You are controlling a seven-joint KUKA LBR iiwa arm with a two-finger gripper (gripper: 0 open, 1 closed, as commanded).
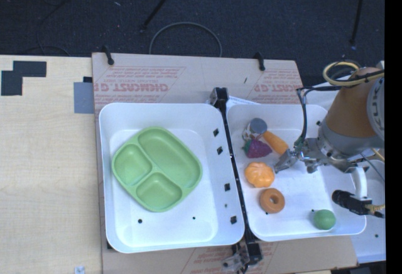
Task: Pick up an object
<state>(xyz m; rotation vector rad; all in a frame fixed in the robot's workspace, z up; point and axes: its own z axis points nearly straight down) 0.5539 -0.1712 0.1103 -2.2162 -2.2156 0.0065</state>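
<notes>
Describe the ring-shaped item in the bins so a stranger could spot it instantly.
Look at the right bin, the one the arm reaches into. Near its front, just below the orange round fruit and left of the green ball, lies the ring. It is a flat orange-brown doughnut, the only item there with a hole through its middle.
</notes>
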